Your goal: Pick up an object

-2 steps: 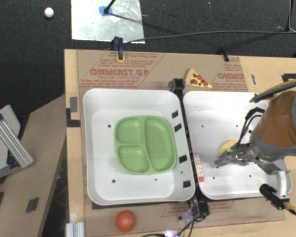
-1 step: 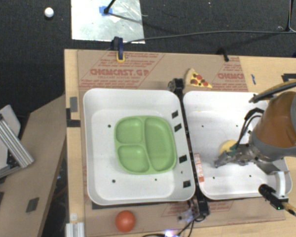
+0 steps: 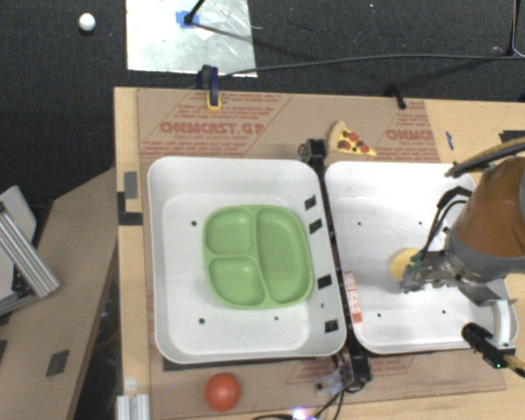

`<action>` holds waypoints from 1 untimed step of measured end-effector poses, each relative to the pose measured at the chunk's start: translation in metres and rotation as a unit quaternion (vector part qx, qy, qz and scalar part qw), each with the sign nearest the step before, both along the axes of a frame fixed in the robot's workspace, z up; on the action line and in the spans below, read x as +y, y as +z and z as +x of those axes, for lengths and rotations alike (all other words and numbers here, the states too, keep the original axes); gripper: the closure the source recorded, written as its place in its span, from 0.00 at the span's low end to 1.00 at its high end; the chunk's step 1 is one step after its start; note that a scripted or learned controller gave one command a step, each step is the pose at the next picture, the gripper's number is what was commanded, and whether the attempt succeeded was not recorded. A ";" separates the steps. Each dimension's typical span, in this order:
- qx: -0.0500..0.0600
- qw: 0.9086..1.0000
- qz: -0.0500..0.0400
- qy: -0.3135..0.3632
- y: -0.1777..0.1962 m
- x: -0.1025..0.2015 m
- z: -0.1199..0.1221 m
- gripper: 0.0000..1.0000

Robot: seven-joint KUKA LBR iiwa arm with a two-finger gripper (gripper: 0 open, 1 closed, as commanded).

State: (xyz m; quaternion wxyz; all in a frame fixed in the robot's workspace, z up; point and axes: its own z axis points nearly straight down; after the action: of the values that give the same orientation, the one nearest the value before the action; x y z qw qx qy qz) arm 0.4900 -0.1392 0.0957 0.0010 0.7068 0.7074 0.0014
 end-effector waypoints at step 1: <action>-0.001 1.000 -0.001 0.002 0.043 0.002 0.003 1.00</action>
State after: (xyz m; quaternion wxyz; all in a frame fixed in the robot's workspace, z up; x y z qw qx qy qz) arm 0.4927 -0.1376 0.1388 0.0024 0.7057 0.7085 0.0015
